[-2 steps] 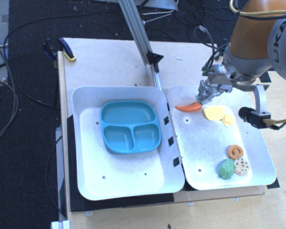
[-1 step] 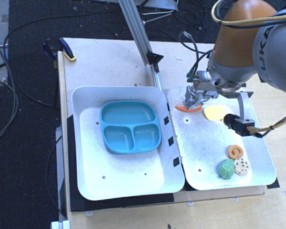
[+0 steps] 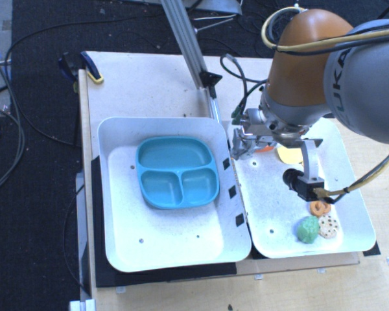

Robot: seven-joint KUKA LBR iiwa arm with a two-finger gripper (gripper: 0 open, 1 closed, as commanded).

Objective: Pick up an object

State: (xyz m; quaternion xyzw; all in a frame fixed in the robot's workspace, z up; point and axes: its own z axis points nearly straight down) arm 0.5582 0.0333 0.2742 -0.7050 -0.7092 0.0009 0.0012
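Reading partial letters "UK" on grey arm point(image 3: 369, 76) at frame's upper right. Gripper point(image 3: 246, 141) hanging low at right bin's point(image 3: 272, 232) upper-left corner; arm blocking my view, jaw state I cannot tell. Green lump point(image 3: 307, 229), cookie point(image 3: 328, 226), orange pretzel point(image 3: 320, 207) sitting lower right. Blue divided plate point(image 3: 178, 172) lying in left bin point(image 3: 117, 238).

Bench point(image 3: 142, 83) bears two white bins: left bin point(image 3: 117, 238), right bin point(image 3: 350, 238).
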